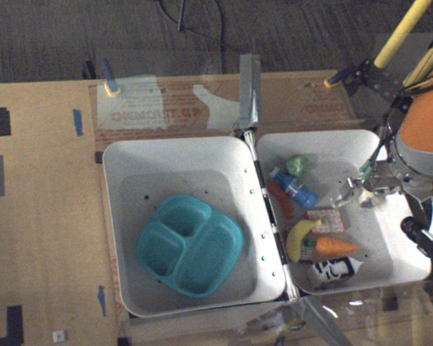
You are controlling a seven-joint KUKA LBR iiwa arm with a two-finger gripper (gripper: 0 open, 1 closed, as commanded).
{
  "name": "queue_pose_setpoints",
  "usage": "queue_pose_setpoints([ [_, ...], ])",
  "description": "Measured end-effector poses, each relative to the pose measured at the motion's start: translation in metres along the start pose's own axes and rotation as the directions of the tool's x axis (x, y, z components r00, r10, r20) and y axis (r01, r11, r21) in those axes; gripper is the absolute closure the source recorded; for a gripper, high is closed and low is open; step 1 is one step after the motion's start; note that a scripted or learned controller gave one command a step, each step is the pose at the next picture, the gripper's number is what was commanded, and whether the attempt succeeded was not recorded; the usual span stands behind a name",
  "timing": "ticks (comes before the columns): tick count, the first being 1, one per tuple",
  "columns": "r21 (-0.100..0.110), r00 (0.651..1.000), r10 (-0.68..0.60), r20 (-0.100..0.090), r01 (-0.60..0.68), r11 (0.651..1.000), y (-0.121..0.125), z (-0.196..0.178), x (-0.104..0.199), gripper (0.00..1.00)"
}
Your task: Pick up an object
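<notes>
The right bin (397, 256) holds several small objects. A green ball (297, 164) lies at the back, with a blue bottle (296, 190) and a red stick-shaped item (279, 200) just in front of it. A banana (299, 237) and an orange carrot (333, 245) lie toward the front, beside a small printed packet (326, 219) and a black-and-white item (332, 269). My gripper (351, 193) hangs over the middle of this bin, right of the bottle and above the packet. Nothing shows in its grasp.
The left bin (121, 174) carries a teal divided plate (190, 244). A metal divider (250, 93) runs between the bins at the back. The arm's orange band (423, 123) and wrist overhang the right bin's right rim. Yellow poles (405, 25) stand at the back right.
</notes>
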State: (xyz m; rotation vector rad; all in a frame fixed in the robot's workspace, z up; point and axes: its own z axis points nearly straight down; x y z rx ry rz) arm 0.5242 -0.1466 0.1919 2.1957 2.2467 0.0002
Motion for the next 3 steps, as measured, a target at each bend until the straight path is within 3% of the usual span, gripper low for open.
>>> queue_pose_setpoints([
  [1, -0.023, 0.993, -0.120, 0.010, 0.120, 0.992, 0.016, 0.096, 0.047, 0.00],
  [2, -0.035, 0.992, -0.122, 0.008, 0.123, 0.992, 0.020, 0.084, 0.050, 1.00],
  [3, -0.038, 0.993, -0.120, 0.010, 0.120, 0.992, 0.021, 0.073, 0.049, 1.00],
])
